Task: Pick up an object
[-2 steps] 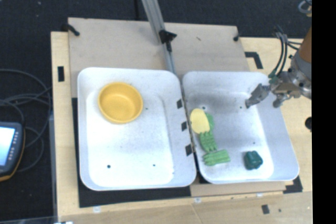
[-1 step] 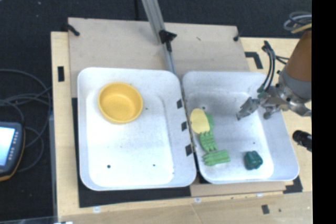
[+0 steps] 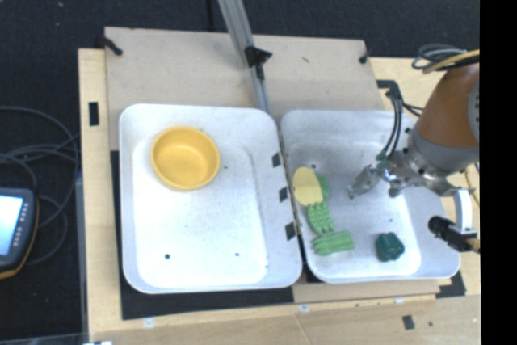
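**Gripper over the right bin, toys lying below**

Two white bins are seen side by side on the worktop (image 3: pixel 186 61). In the left bin (image 3: pixel 202 254), a yellow bowl (image 3: pixel 186 158) is set near the far left corner. It is standing upright.

In the right bin (image 3: pixel 339 133), four things are found. A yellow piece (image 3: pixel 306 187) lies close to the left wall. A light green ridged toy (image 3: pixel 320 215) is touching it on the near side. A second light green toy (image 3: pixel 333 242) lies just beside that one, nearer the front edge. A dark green lump (image 3: pixel 388 246) rests near the front right corner, apart from the others.

The gripper (image 3: pixel 370 180) is held over the middle of the right bin. Nothing is seen between its fingers. It cannot be told whether they are spread or pressed together.
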`<state>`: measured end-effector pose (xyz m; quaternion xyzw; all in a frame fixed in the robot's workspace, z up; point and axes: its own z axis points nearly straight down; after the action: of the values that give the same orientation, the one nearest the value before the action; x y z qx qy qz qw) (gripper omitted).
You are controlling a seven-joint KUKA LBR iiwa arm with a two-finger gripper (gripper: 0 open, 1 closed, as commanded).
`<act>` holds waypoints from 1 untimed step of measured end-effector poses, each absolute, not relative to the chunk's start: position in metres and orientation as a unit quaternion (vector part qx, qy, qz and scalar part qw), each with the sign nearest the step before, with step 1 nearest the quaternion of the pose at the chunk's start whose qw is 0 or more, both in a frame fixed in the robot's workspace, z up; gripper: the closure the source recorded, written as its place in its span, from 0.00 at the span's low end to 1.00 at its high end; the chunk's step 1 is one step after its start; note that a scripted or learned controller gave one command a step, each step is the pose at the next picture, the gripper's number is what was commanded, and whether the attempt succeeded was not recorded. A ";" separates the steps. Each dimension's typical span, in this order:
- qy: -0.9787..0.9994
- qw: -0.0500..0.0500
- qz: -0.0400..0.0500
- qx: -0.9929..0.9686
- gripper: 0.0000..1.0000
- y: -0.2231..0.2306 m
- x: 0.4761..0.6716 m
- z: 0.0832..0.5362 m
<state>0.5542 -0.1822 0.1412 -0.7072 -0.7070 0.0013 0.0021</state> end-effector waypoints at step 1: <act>-0.707 0.000 0.001 -0.707 0.00 -0.183 0.554 0.099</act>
<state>0.5539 -0.1825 0.0992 -0.7073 -0.7069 0.0006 0.0004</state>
